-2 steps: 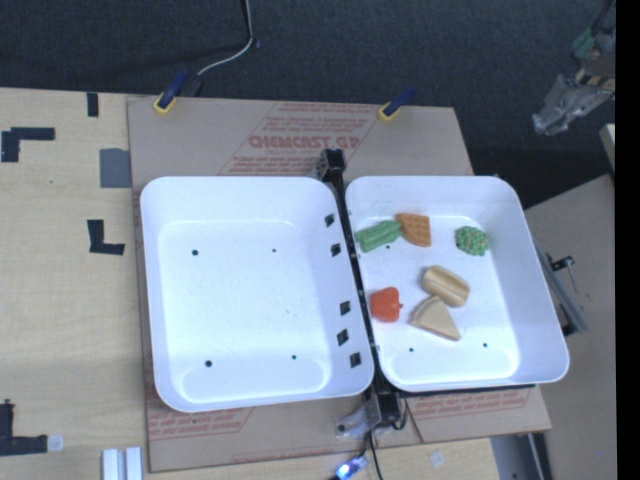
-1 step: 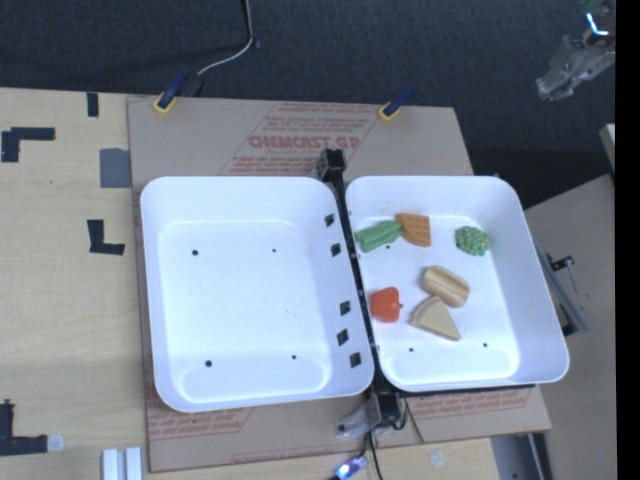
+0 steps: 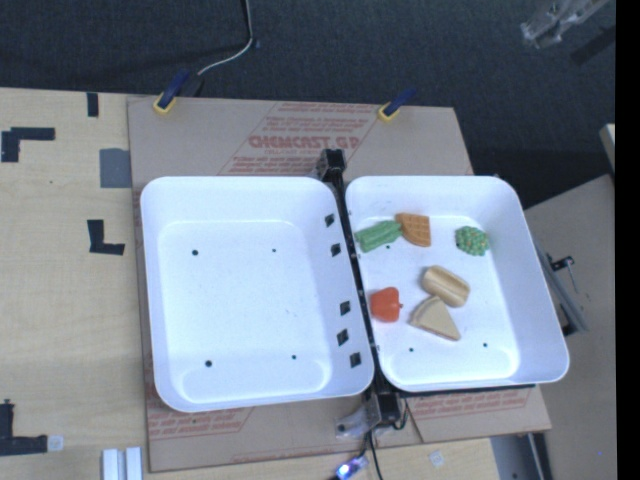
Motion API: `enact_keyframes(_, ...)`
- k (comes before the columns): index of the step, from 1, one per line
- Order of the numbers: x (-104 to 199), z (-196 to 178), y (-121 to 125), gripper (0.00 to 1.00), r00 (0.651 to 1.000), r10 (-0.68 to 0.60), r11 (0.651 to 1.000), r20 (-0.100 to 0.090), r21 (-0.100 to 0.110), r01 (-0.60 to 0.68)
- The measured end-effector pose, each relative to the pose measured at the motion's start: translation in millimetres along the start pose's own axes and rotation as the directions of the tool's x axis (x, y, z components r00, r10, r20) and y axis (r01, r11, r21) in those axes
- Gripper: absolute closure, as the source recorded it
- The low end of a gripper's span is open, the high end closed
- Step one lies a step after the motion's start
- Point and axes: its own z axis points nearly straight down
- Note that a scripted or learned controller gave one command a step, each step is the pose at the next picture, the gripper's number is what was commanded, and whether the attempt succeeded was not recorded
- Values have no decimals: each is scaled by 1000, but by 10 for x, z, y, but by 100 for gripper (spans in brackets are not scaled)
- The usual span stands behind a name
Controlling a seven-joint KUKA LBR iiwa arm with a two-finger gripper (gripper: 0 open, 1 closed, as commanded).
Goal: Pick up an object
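The gripper [image 3: 566, 10] sits high at the top right corner, over the dark floor and well apart from both bins, blurred — cannot tell its state, and nothing is visibly held in it. All the candidates lie in the right bin [image 3: 520, 268]: a green pod-like piece [image 3: 379, 236] touching an orange wedge [image 3: 414, 229] near the bin's upper left, a green bumpy ball [image 3: 471, 240] to the right of them, a tan bread roll [image 3: 446, 285] in the middle, a red-orange pepper [image 3: 386, 304] near the centre divider, and a tan wedge slice [image 3: 437, 319] just below the roll, close to or touching it. The left bin [image 3: 160, 268] has nothing to grab. The step in hand looks like the approach — no descent begun. To do it well, I'd aim at something standing free: the green bumpy ball is apart from its neighbours and roundish, so wrist angle matters little. The red-orange pepper is also fairly free but close to the divider wall, a collision risk. If the bread roll is chosen, its long axis runs from upper left to lower right, so close across the short width. The pod's long axis runs left-right, tilted slightly up toward the orange wedge; its contact with that wedge could spoil a clean pinch.
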Motion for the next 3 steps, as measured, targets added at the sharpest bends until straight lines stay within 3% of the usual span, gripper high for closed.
enact_keyframes(1, -581, 1513, -41, 100, 1000, 13, 1000, -2, 27, -13)
enact_keyframes(2, -1094, 2198, -112, 100, 1000, 12, 1000, 0, 18, -12)
enact_keyframes(3, -1062, 1334, -18, 100, 1000, 6, 1000, 2, 2, -6)
